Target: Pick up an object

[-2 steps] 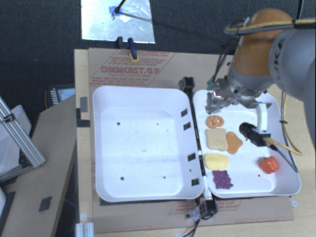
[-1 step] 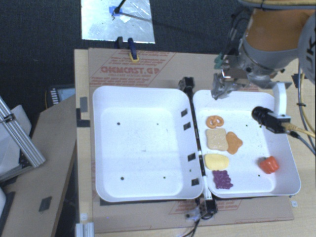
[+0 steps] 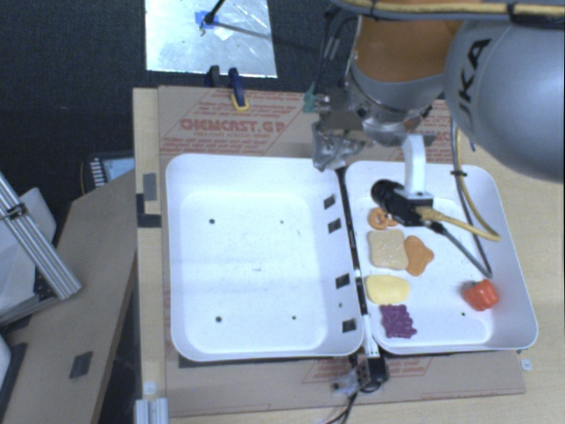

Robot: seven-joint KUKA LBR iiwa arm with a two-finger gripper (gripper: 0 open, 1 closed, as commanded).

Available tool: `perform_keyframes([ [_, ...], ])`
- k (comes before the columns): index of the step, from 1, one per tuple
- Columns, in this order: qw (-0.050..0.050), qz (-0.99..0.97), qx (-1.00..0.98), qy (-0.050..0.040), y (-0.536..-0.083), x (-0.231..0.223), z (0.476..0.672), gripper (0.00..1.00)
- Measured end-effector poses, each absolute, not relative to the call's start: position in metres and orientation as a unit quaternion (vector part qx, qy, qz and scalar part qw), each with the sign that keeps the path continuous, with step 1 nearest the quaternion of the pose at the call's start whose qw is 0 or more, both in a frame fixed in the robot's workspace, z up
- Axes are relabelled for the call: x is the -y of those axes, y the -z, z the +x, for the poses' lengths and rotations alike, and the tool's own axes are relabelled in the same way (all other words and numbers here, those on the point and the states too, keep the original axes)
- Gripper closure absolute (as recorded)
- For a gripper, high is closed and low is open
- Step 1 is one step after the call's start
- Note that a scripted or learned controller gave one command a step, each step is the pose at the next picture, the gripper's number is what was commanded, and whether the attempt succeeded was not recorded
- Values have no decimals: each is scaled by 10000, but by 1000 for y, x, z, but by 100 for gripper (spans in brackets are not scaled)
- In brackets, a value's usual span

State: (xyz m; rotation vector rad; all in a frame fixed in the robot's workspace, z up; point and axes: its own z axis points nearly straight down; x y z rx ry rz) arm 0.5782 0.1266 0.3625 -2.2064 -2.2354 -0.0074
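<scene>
My gripper (image 3: 332,155) hangs over the far end of the wall between the two bins, at the right bin's back left corner. The right bin (image 3: 503,237) holds several small food toys. A small orange ring-shaped piece (image 3: 380,220) lies nearest the gripper. In front of it are a tan bread slice (image 3: 387,250), an orange blob (image 3: 418,255), a yellow piece (image 3: 388,289) and a purple grape bunch (image 3: 398,321). A red-orange pepper (image 3: 480,295) sits at the near right. All of them rest on the bin floor, apart from the gripper.
The left bin (image 3: 247,263) stands beside the right one, a row of black clips along the wall between them. The arm's grey and orange body (image 3: 424,34) looms over the right bin's back edge. Cardboard lies under both bins.
</scene>
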Motion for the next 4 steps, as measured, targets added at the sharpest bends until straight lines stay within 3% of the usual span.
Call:
perform_keyframes([
  [1,36,-7030,7111,-28,-309,-174,482,100],
  [2,-34,-7045,7097,85,-430,-224,550,100],
  [3,-18,-7048,7093,61,-520,-235,542,100],
  [4,-11,-7058,7084,23,-536,-234,555,100],
])
